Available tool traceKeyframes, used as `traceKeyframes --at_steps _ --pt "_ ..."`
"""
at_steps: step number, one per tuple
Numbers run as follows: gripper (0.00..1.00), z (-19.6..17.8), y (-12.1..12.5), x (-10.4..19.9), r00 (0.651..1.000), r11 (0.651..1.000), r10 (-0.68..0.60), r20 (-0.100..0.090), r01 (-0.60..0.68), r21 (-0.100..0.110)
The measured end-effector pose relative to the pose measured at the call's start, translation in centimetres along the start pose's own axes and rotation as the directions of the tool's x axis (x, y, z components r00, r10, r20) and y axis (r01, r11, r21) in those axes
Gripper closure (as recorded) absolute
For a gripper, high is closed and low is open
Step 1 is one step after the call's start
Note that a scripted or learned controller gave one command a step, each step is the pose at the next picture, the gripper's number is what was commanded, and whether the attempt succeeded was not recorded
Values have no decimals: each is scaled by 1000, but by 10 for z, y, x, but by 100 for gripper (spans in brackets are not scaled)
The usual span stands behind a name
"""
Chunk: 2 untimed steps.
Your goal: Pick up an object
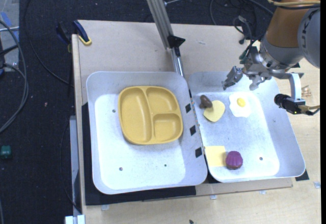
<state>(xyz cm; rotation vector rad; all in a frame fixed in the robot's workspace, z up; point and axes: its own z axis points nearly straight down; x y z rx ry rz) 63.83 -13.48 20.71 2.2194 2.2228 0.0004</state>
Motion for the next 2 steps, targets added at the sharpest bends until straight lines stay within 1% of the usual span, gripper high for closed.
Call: traceKeyframes --at_steps 1,2 --pt "0 44 -3 -3 1000 1000 2 0 -2 4" --pt "0 87 -6 -6 1000 1000 3 0 -3 3"
